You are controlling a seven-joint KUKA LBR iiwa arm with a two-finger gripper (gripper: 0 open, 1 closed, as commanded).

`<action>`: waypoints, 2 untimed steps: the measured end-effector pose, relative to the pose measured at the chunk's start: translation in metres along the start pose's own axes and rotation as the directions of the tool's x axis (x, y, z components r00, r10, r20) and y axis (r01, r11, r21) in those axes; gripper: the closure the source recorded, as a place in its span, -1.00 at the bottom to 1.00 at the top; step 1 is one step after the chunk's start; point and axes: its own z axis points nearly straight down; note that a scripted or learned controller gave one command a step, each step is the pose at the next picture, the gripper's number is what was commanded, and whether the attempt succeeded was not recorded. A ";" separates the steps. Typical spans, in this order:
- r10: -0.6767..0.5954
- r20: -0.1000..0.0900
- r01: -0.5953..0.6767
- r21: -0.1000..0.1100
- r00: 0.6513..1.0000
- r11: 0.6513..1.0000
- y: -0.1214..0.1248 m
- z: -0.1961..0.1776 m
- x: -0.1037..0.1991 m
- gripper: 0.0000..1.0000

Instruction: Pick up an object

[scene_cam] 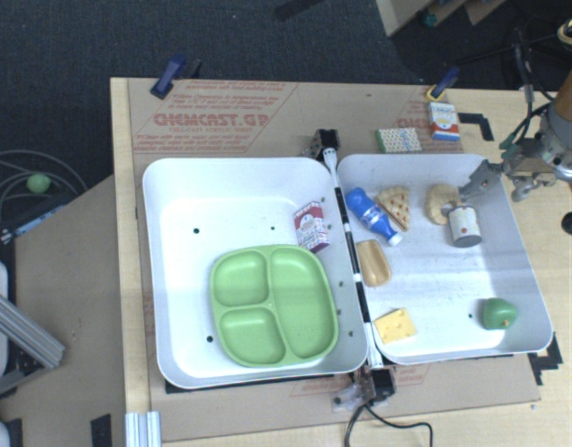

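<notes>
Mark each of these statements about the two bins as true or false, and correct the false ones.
1. The green divided plate lies in the left bin. True.
2. The blue bottle lies in the left bin. False: it lies in the right bin, near the divider.
3. The green apple sits near the right bin's front right corner. True.
4. The yellow cheese wedge rests on the green plate. False: it lies on the right bin's floor.
5. The small red carton is in the left bin. True.
</notes>
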 end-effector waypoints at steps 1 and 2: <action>-0.006 -0.013 0.006 0.003 1.000 1.000 -0.007 0.115 -0.002 -1.00; -0.001 -0.002 0.001 0.001 1.000 1.000 0.013 0.114 0.066 -1.00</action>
